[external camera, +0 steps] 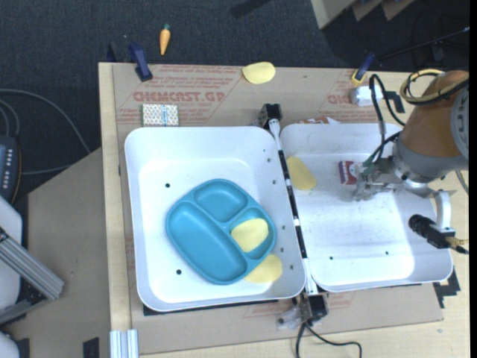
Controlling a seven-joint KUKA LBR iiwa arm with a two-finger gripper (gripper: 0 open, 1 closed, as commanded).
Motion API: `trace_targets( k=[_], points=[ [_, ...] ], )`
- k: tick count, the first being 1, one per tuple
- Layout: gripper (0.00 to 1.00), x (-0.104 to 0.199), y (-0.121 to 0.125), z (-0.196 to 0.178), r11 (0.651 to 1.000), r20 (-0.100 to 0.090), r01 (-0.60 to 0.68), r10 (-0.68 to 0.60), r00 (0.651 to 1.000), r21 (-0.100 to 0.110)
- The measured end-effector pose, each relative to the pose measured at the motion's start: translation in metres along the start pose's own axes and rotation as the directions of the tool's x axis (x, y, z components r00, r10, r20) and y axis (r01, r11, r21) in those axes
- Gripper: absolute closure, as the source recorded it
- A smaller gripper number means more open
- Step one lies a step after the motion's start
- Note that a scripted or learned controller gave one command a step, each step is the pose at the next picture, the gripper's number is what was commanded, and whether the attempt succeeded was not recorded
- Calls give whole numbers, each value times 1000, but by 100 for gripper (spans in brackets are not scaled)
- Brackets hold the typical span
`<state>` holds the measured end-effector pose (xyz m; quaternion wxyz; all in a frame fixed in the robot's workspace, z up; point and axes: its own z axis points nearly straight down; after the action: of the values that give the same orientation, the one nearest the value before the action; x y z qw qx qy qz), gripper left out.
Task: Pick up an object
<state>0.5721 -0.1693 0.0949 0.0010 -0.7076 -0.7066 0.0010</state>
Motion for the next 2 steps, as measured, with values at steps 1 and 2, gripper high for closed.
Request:
trace_targets(
  k=[1, 2],
  points=[
    [100, 1, 1, -10, 1000, 0, 0, 0, 1000, -4],
    [100, -44, -35, -58, 1000, 2, 0, 0, 1000, -5]
  ],
)
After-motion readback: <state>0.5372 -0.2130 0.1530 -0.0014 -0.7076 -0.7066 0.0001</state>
